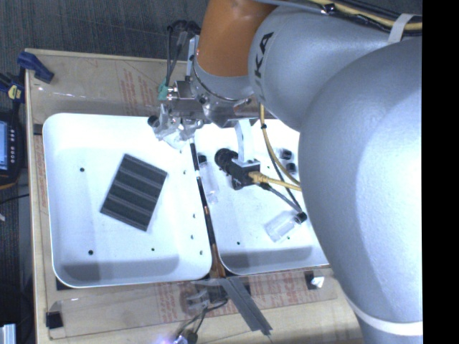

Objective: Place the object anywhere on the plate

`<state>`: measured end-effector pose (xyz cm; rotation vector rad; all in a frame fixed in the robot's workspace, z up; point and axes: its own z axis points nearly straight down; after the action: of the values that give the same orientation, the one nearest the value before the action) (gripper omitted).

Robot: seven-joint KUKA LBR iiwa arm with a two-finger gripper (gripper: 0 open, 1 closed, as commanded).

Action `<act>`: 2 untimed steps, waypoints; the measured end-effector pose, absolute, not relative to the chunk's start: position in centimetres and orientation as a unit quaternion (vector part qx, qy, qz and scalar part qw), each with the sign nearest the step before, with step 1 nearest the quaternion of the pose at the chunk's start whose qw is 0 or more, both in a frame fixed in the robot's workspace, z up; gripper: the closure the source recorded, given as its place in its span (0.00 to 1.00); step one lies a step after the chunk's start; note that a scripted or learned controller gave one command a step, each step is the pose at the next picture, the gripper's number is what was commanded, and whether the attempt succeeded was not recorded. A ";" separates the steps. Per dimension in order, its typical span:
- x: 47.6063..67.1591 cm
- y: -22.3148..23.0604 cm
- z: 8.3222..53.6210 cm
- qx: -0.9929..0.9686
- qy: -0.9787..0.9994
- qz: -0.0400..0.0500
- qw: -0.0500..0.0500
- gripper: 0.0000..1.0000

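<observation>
Hovering over the left bin's (57,192) top right corner, jaws (172,129) blurry so can't tell wide or narrow | dark ribbed plate (134,191) lying flat below-left of jaws, well apart | clear small object (281,226) in right bin (244,260), lower right of jaws

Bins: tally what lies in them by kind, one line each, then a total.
Dark ribbed plate, left bin: 1
Clear plastic bottle with dark cap, right bin: 1
Total: 2
</observation>
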<state>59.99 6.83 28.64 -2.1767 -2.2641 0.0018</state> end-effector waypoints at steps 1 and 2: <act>49.8 7.3 22.0 -0.756 -0.655 0.003 0.003 1.00; 57.2 17.0 13.0 -0.650 -0.760 0.002 0.002 1.00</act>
<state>57.23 16.96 13.00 -2.0409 -2.3841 0.0073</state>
